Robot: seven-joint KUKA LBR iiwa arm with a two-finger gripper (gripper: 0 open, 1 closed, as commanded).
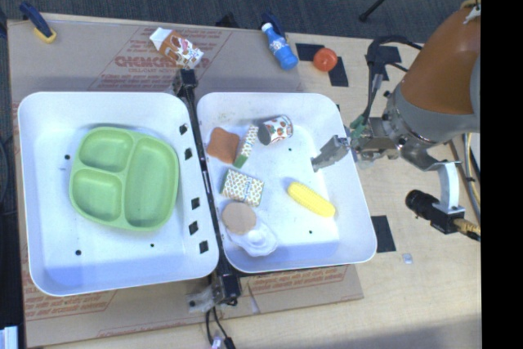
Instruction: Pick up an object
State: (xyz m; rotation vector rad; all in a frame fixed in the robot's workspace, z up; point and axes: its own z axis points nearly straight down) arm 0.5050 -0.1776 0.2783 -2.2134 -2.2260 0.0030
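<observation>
My gripper [330,153] hangs over the right edge of the right bin [353,212], with nothing visibly in it. In that bin lie a yellow corn cob [310,199] just below and left of the gripper, a small patterned can [276,130] on its side, and an orange-brown block [222,145]. There are also a green-and-white packet [248,145], a patterned square pouch [243,188], a tan round disc [239,218] and a clear white cup [261,240].
The left bin [41,249] holds a green divided plate [125,176]. Behind the bins on the bench lie a blue bottle [280,46], an orange ball [325,59], a snack packet [176,47] and a blue clamp [38,22]. The arm's orange band [445,65] rises at the right.
</observation>
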